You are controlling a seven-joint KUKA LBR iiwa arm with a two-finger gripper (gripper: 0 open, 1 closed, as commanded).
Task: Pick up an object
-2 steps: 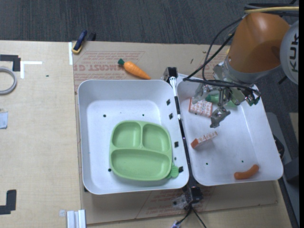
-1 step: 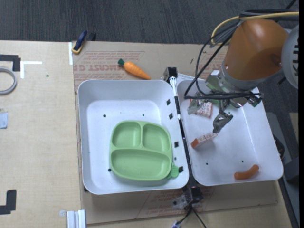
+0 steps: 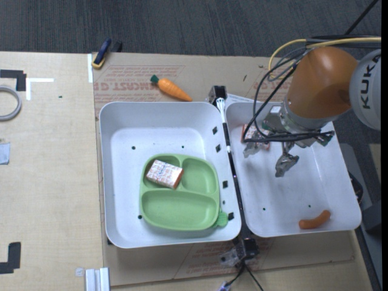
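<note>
My gripper (image 3: 267, 159) hangs over the upper left part of the right bin (image 3: 339, 162), fingers spread open with nothing between them. An orange sausage-shaped piece (image 3: 314, 219) lies at the right bin's near right corner, well away from the fingers. A small red and white item (image 3: 247, 131) sits at the bin's left wall, partly hidden behind the gripper body. In the left bin (image 3: 121, 132) a green divided plate (image 3: 182, 208) carries a small printed box (image 3: 163, 174) in its upper left compartment.
A toy carrot (image 3: 171, 88) lies on the cardboard behind the left bin. A blue marker (image 3: 102, 52) rests at the bench's far edge and a tape roll (image 3: 7, 103) sits at the far left. Cables (image 3: 273, 59) loop off the wrist.
</note>
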